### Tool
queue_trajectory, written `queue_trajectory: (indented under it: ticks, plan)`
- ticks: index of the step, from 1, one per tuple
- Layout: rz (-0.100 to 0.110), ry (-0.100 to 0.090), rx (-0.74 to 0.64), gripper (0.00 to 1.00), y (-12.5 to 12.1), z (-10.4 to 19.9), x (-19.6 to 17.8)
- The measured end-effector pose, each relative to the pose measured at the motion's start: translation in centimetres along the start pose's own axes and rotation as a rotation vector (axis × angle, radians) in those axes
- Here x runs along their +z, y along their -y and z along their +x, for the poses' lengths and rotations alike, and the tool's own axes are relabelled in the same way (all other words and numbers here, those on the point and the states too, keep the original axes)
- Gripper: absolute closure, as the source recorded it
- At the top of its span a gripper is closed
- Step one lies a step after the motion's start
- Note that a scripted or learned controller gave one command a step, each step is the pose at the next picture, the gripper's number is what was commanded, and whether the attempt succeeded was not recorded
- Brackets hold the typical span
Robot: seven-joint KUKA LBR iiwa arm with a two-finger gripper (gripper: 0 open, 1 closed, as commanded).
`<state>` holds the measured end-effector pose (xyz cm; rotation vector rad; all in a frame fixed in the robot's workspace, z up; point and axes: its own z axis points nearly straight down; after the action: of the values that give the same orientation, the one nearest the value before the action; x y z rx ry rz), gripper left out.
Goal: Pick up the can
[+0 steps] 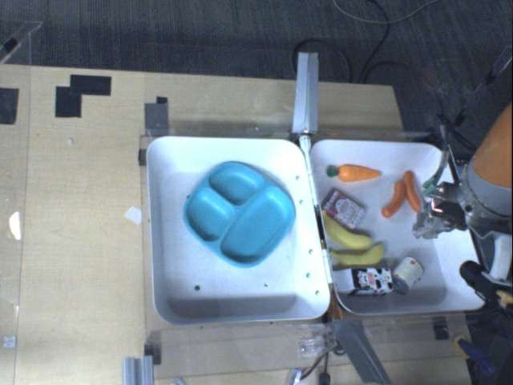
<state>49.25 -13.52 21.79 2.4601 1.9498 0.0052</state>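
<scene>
The can [407, 272], a small pale cylinder, lies on its side near the front of the right bin [377, 152]. It touches a black-and-white labelled item [371, 280] on its left. My gripper [431, 218] hangs over the right side of the same bin, behind the can and slightly to its right. It stands apart from the can, with nothing seen in it. The grey arm with its orange band reaches in from the right edge.
The right bin also holds a carrot [357, 172], two orange-red vegetables [402, 193], a maroon packet [345, 208] and two bananas [351, 244]. A blue divided plate [240, 212] sits in the left bin [172, 239]. A metal rail [306, 95] stands behind the bins.
</scene>
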Motion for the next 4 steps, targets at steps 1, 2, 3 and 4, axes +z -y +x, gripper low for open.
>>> queue_trajectory:
  ticks: [1,2,3,4]
  plan:
    - [0.002,0.001,0.310,1.00,1.6,4.7,-0.1]
    - [0.001,0.001,0.722,1.00,3.2,11.9,-2.8]
    - [0.002,0.002,0.970,1.00,4.7,17.9,-4.5]
    - [0.002,0.002,0.969,0.00,4.7,17.9,-4.5]
